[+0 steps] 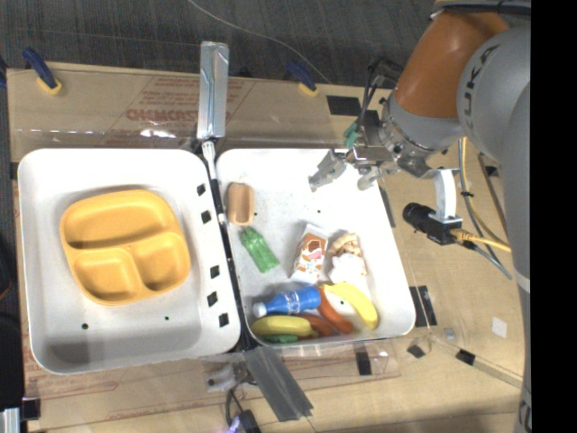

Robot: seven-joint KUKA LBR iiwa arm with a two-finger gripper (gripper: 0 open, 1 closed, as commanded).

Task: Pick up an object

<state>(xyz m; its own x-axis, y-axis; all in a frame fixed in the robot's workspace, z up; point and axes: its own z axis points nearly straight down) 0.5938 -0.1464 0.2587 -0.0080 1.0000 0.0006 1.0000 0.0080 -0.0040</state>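
My gripper (345,175) hangs over the upper right part of the right bin (288,162), its two grey fingers spread apart with nothing between them. Below it in that bin lie a tan bread-like piece (239,203), a green object (260,250), a small printed carton (310,253), a white and brown toy (345,256), a blue bottle (288,300), a yellow banana (280,327) and another yellow and orange toy (347,307). The gripper is well above and to the right of these things and touches none of them.
The left bin (36,269) holds a yellow divided tray (124,244). A grey metal divider post (213,88) stands between the bins at the back. The arm's orange band (442,57) and cables fill the upper right. Cardboard lies under the bins.
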